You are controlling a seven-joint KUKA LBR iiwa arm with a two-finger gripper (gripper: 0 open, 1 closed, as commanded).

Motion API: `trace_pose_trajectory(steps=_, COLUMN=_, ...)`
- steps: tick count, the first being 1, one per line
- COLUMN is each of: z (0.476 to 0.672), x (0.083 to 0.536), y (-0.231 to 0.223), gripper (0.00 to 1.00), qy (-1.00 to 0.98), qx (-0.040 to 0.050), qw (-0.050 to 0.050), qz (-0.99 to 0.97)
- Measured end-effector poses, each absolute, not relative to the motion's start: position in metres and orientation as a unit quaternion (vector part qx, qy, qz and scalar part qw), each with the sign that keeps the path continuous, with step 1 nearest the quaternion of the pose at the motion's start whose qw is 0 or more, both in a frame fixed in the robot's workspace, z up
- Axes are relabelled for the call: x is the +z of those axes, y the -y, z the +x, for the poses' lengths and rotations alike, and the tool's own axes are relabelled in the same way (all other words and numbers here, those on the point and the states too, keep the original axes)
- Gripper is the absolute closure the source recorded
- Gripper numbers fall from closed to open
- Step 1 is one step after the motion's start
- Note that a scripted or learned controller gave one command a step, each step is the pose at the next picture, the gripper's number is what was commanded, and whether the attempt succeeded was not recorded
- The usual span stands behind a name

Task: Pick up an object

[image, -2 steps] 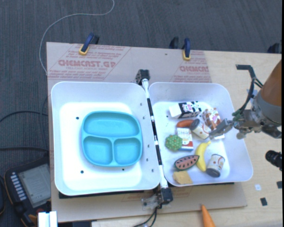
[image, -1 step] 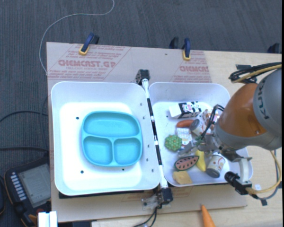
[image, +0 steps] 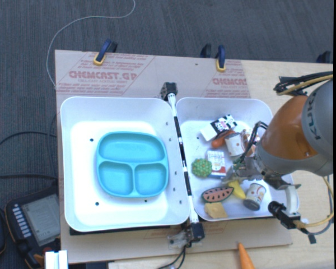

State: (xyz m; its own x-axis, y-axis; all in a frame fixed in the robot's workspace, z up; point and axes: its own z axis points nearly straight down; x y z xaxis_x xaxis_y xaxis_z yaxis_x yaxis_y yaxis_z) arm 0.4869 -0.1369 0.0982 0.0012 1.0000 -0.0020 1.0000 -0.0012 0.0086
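Tray [image: 132, 164] in left bin [image: 73, 206]; toys perhaps right.

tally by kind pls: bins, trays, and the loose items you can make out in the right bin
White bins: 2, left bin and right bin
Blue divided tray: 1
Loose items visible in the right bin: 6, namely green ball, watermelon slice, yellow wedge, small can, carrot, black-and-white piece
Total: 9. The arm hides more of that pile.

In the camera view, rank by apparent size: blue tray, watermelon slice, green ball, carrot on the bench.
Largest to smallest:
1. blue tray
2. watermelon slice
3. green ball
The carrot is cut off by the frame edge, so I can't rank it.
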Motion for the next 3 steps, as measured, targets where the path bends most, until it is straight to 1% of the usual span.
trace_pose_trajectory(steps=1, z=0.515, x=0.228, y=0.084, gripper=1.0, qy=-0.708, qx=0.0006, qw=0.001, qz=0.707)
trace_pose_trajectory(steps=2, z=0.515, x=0.237, y=0.084, gripper=1.0, qy=-0.708, qx=-0.0003, qw=0.001, qz=0.706)
trace_pose_trajectory(steps=3, z=0.483, x=0.184, y=0.003, gripper=1.0, qy=-0.708, qx=-0.0009, qw=-0.001, qz=0.707)
